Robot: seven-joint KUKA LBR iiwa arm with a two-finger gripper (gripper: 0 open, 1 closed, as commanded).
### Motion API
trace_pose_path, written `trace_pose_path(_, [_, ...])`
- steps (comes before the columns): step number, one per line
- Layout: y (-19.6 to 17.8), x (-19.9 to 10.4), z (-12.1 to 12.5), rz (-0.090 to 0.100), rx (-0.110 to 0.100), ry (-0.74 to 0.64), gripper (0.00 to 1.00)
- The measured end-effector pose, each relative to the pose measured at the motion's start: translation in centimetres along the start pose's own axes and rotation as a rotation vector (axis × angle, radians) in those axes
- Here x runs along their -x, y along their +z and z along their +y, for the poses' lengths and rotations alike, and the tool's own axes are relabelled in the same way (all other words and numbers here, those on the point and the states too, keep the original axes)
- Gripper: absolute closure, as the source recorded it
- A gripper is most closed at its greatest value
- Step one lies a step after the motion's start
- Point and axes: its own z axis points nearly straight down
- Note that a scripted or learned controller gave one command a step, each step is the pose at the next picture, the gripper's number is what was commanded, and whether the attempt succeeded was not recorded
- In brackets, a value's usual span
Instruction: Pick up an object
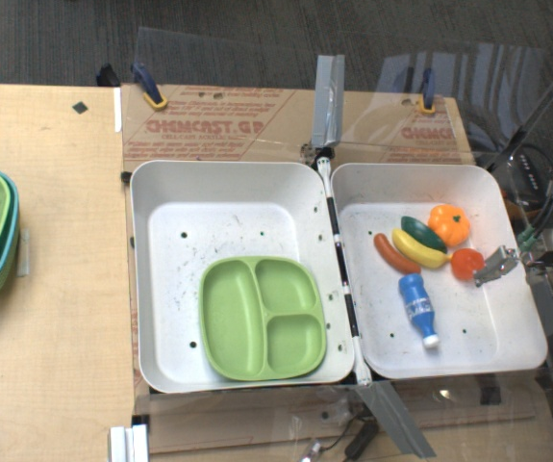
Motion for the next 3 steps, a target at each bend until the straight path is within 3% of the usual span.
trace_pose_path(1, [-0.8,0.0,0.1,-0.001,0.0,-0.001,1.0])
trace_pose_path(2, [1.2,-3.6,7.8,-0.001,0.002,-0.075,1.0])
trace_pose_path(3, [-1.2,-12.8,11.3,-0.001,0.003,-0.124,1.0])
